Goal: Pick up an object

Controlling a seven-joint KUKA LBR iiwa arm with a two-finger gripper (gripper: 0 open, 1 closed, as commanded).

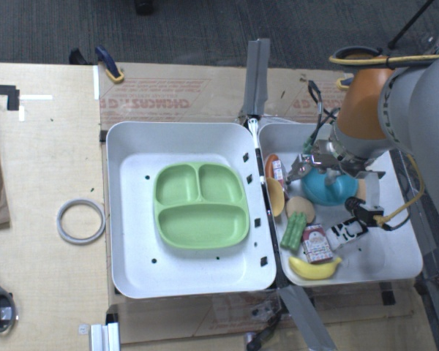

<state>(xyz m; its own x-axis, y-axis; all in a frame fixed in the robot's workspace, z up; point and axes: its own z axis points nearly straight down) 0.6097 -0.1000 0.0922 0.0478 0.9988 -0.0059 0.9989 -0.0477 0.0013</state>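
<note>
two shallow white bins sit side by side: the left bin (124, 218) holds one pale green divided plastic tray (202, 205). the right bin (395, 258) holds one turquoise round object (329, 187) under the gripper (316, 164), one yellow banana (314, 268), one green ridged stick (293, 235), and one small red-and-white carton (317, 245).

**Even overhead light, soft shadows, slight blur**

The scene is lit brightly and evenly from above. The white left bin (124, 218) is rendered close to overexposed, and its rim detail is washed out. Soft shadows are cast along its inner walls and beneath the green tray (201, 214). A mild sheen is seen on the arm (417, 101). The dark floor (205, 13) at the top is left dim. Fine detail is softened throughout, and small labels in the right bin (395, 262) cannot be read.
</note>
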